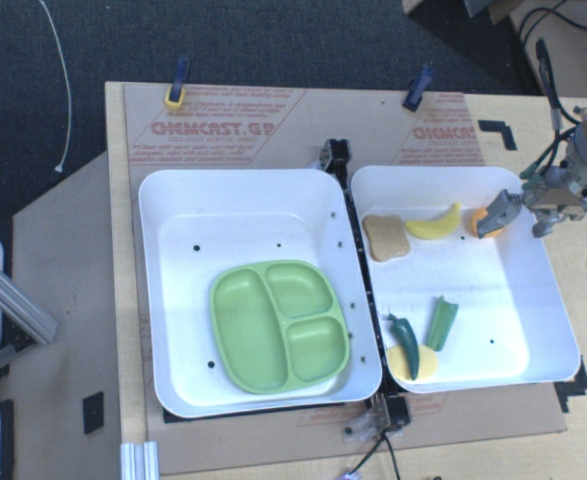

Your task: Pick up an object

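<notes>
The cardboard-covered bench (pixel 253 128) carries everything. The left bin (pixel 173 198) touches the right bin's (pixel 533 298) near-side wall and holds a green divided plate (pixel 278 323). The arm (pixel 583 168) reaches over the right bin's outer rim at its far corner, its wrist low and tilted inward so that the gripper (pixel 519 220) hangs just inside that rim, close to the bin floor. The pincer looks released: its two grey prongs stand splayed with bare white floor between them, and nothing is clasped. The loose objects all lie in the right bin. A tan slice (pixel 385 236) sits at its far inner corner, with a yellow banana (pixel 435 224) just beside it toward the middle of the far wall. A green stick (pixel 441 324) lies near the bin's front. A dark green and yellow piece (pixel 408 348) rests against its front inner corner. A small orange piece (pixel 481 218) lies by the far wall, touching or nearly touching the outside of the nearer prong. This looks like the approach step, with no grasp made. The orange piece is probably the target. The next move would call for shifting the pincer toward the bin's middle so the prongs straddle the piece, then closing and lifting.
</notes>
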Controlling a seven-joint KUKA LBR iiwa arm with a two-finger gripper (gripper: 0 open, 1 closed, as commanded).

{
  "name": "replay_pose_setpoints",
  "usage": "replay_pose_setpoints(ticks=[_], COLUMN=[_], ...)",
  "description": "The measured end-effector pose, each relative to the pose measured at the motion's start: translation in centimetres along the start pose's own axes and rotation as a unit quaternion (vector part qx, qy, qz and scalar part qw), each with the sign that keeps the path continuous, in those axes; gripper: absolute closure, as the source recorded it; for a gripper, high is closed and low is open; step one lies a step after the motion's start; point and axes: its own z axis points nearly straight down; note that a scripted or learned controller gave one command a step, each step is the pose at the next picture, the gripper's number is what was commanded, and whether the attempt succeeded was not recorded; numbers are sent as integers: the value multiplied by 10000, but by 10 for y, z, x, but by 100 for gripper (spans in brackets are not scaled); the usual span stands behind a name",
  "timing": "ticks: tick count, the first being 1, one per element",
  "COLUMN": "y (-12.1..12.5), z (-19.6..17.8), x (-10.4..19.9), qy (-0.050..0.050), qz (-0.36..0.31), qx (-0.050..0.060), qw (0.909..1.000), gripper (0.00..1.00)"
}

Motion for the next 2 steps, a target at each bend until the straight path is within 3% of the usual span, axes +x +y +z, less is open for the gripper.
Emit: replay_pose_setpoints(ticks=[1, 2], y=[3, 0], z=[-7, 55], x=[0, 2], qy=[-14, -3], qz=[-17, -15], qx=[-64, -37], qw=[10000, 10000], gripper=[0, 0])
